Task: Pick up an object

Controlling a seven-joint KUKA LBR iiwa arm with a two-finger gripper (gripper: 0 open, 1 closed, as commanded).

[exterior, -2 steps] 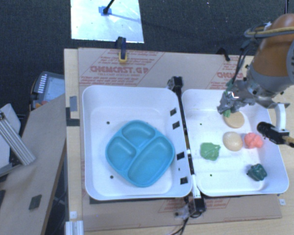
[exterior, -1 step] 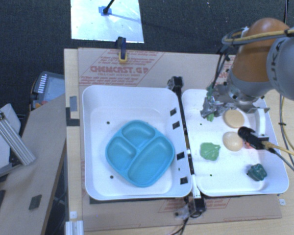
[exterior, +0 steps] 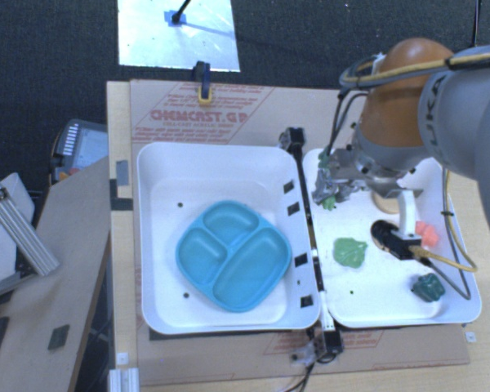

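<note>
Gripper (exterior: 328, 188) low at right bin's (exterior: 474, 300) 10 o'clock corner, a small green bit at its tip; grip state: cannot tell. Green lump (exterior: 350, 252) lies mid-bin, teal piece (exterior: 428, 287) at 5 o'clock, pink piece (exterior: 427, 234) at 3 o'clock. Blue tray (exterior: 233, 255) fills left bin (exterior: 159, 166).

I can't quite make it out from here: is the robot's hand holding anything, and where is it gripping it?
It cannot be told. The hand hangs over the right bin, with something small and green at its tip, too blurred to judge.
</note>
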